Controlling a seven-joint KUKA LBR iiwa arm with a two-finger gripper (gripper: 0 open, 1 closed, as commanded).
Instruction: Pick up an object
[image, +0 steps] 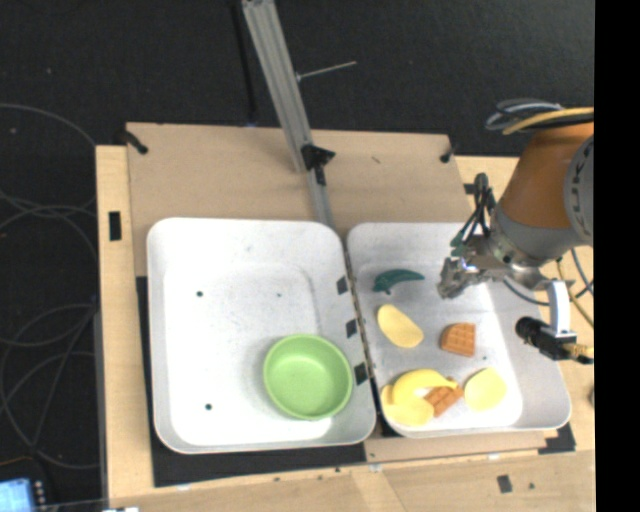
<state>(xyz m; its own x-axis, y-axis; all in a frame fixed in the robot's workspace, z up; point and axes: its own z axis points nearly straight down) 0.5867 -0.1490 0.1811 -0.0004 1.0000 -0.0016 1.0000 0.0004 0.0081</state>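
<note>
The right bin (400, 240) holds several small items: a dark green curved piece (398, 281), a pale yellow oval (399, 326), an orange waffle-like block (459, 339), a yellow disc (485, 389) and a yellow shape (412, 395) with a small orange piece (441, 400) lying on it. My gripper (455, 277) hangs over the upper right part of this bin, just right of the green piece and above the orange block. Nothing shows between its fingers. A light green bowl (308, 375) sits in the left bin (200, 300) near its front right corner.
A slanted metal pole (285, 95) rises from the back of the bench between the bins. Cables (545, 300) and a black fitting hang beside the arm over the right bin's right rim. The bench's brown surface (230, 170) frames the bins.
</note>
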